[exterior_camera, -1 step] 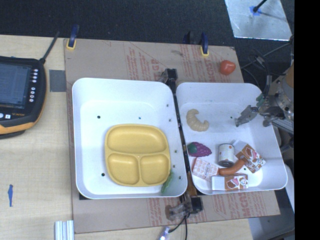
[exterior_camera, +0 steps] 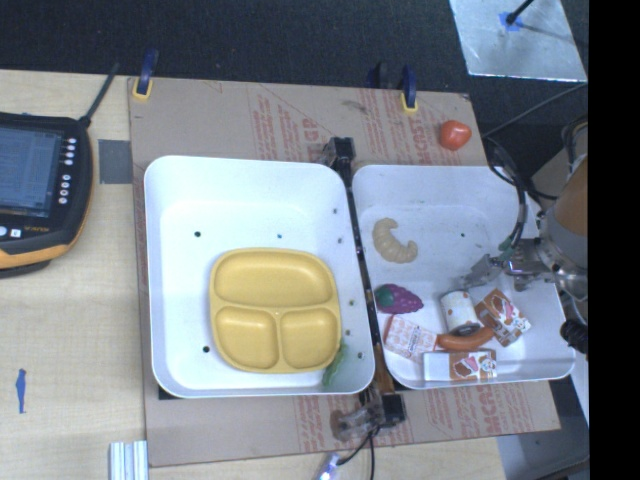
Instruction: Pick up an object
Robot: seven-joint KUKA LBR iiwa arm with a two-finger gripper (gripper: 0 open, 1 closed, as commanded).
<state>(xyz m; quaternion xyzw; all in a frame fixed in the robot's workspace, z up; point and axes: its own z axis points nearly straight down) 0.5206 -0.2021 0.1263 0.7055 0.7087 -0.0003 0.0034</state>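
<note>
Approach step, by judgement: gripper (exterior_camera: pixel 497 266) low inside the right bin (exterior_camera: pixel 440 183), near its right edge, just above the cluster of small things. Impossible to tell how the gripper stands; nothing visibly held.

Next move probably calls for choosing one target, for example the white can (exterior_camera: pixel 460 310) just below the gripper, and descending straight on it, without pushing the neighbours.

Count in the right bin: one croissant (exterior_camera: pixel 394 240), one purple grape bunch (exterior_camera: pixel 398 297), one can, one sausage (exterior_camera: pixel 464 339), about three small snack packets (exterior_camera: pixel 408 336) along the front edge.

In the left bin (exterior_camera: pixel 175 193): one yellow divided plate (exterior_camera: pixel 275 308), one green thing at the front right corner, mostly hidden.

One red tomato (exterior_camera: pixel 455 134) outside, on the cardboard behind the right bin.
</note>
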